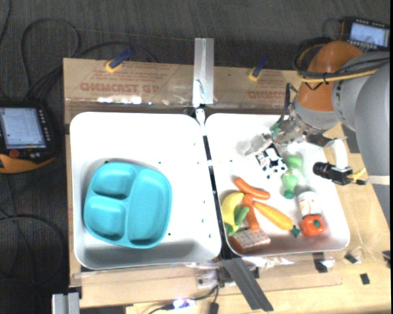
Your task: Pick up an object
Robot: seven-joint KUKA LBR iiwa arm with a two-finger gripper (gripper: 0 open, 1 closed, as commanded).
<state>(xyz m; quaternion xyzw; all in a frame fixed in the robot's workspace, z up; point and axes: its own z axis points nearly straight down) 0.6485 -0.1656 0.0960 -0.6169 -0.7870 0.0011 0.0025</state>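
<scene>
A: Arm (pixel 354 103) first, as it is the biggest thing in view. It reaches in from the right over the right bin (pixel 213 195), and the gripper (pixel 275 139) sits low over that bin's upper part, just above a black-and-white toy (pixel 270 162).

B: Finger state?

A: Cannot tell; the metal at the tip is a blur against the white floor. Nothing seen clamped.

B: Left bin (pixel 78 175)?

A: Teal tray (pixel 128 203) lying in it, well apart from the arm. Not a likely target.

B: Candidates, then?

A: Right bin, big to small: orange carrot (pixel 274 216), banana (pixel 230 206), sausage (pixel 251 188), brown block (pixel 251 240), bottle (pixel 307 203), green toy (pixel 290 180), tomato (pixel 313 225).

B: Risks?

A: Judgement only. The toy under the gripper is small and close to the green one, so a descent could shove rather than pinch. The lower pile overlaps, so a grab there may snag two items or slip off the rounded carrot.
</scene>
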